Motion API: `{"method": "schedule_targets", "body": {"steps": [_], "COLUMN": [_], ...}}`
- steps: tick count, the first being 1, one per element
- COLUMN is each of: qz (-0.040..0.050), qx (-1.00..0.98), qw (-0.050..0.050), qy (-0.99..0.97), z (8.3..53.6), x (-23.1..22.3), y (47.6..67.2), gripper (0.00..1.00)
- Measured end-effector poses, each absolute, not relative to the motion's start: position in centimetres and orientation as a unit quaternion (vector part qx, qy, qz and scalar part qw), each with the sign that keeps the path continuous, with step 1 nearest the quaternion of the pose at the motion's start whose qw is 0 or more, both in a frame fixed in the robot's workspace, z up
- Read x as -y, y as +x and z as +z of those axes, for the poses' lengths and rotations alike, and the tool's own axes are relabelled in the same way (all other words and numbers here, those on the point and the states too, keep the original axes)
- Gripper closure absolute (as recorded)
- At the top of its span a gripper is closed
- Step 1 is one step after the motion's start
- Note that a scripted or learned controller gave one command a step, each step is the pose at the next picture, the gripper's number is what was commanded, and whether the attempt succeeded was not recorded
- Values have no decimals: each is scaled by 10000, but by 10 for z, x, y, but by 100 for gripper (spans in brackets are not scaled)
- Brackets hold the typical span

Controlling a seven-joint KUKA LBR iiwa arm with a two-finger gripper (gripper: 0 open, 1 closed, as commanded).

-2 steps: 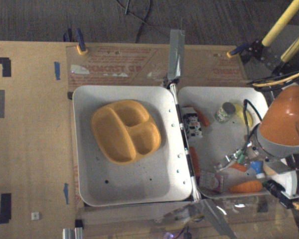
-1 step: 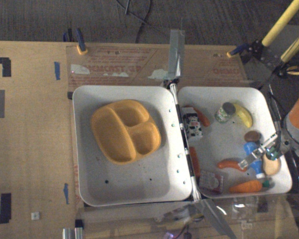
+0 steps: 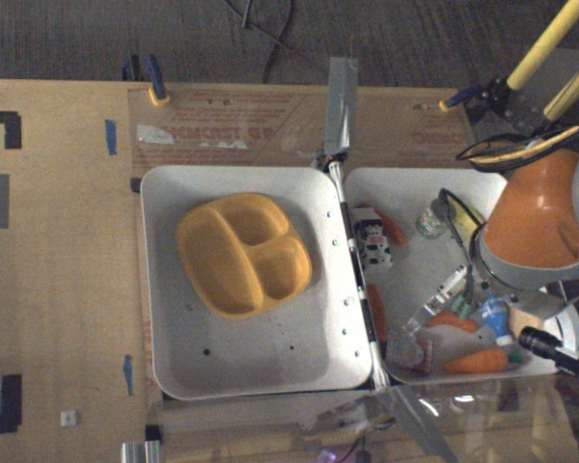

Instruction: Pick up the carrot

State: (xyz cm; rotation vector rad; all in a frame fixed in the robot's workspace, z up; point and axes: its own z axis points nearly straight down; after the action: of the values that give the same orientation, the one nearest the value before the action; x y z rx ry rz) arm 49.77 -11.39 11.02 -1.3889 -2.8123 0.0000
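Carrot [image 3: 476, 362]: lower right of the frame, lying flat along the near wall of the right bin [image 3: 405, 183], among small clutter. Gripper [image 3: 463, 292]: just above it, apparently over the clutter; jaw state cannot be told. Left bin [image 3: 174, 355]: holds an orange divided plate [image 3: 243, 254], centre frame

Dark carpeted floor [image 3: 96, 17] behind, black cables [image 3: 256, 8] trailing — cardboard-covered bench [image 3: 58, 287], blue tape marks [image 3: 110, 136]
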Motion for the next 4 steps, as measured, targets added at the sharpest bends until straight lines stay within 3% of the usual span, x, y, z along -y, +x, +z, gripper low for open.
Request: {"method": "schedule_targets", "body": {"steps": [1,2,3,4], "qz": [-3,-1,-36,-5], "qx": [9247,9114,9574,9851], "qw": [1,5,-15,-8], "qy": [-3808,-4116,-2888,-1722], "z": [140,187,90,249], "x": [143,100,116,170], "y": [491,507,483,484], "gripper": [0,0,0,0]}}
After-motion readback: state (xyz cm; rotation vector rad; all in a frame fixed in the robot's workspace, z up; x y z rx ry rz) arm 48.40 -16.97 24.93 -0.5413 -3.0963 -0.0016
